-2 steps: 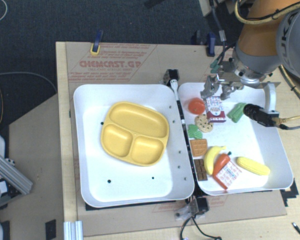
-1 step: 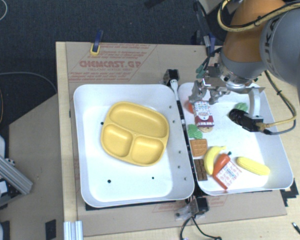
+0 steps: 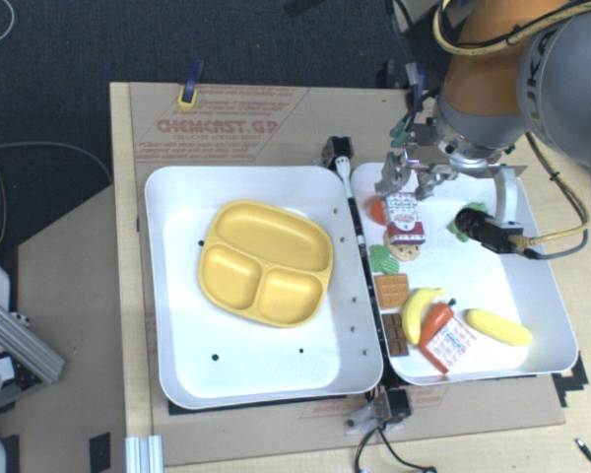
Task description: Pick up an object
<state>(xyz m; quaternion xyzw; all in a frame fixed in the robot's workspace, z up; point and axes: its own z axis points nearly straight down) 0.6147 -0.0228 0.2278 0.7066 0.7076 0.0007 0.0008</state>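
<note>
Right bin (image 3: pixel 547 294) crowds toys around the gripper (image 3: pixel 411 177).

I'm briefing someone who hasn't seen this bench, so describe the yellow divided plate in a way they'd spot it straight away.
Start at the two shallow white bins side by side and take the left white bin. The yellow plastic plate with three compartments lies in its middle. It is far larger than the small toy foods, which are all crowded into the right white bin.

On the brown cardboard sheet (image 3: pixel 227 116) covering the tabletop, red printed letters read "CHEMCAST GP". The smaller red lines around them were too blurred, and the toy packages' labels were also unreadable.
</note>
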